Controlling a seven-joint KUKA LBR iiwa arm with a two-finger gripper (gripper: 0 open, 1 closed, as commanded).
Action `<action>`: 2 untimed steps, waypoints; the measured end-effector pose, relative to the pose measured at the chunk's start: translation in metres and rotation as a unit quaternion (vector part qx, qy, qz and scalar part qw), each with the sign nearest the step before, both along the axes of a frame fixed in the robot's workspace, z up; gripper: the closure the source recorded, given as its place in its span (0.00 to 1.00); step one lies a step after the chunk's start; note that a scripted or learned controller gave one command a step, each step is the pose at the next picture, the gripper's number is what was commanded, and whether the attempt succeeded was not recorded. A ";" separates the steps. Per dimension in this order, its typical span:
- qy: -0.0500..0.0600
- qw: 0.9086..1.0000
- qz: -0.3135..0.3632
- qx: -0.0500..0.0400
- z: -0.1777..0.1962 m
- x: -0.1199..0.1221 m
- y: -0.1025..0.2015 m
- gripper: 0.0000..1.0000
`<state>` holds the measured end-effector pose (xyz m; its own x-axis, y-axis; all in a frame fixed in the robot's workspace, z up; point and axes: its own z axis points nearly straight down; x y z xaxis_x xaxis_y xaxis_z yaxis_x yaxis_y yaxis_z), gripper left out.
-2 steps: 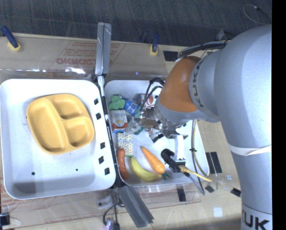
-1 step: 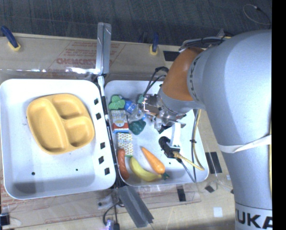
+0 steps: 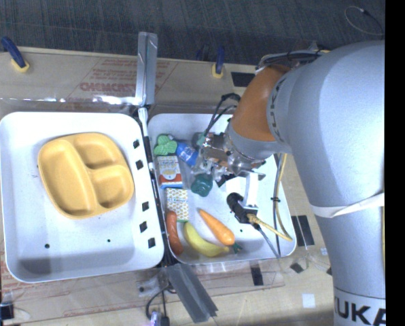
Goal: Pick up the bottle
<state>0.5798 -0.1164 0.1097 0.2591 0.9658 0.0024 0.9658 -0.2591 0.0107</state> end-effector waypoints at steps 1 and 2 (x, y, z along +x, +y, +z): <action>0.007 0.999 -0.052 0.001 0.155 0.067 0.042 1.00; 0.007 0.999 -0.052 0.001 0.154 0.067 0.042 0.00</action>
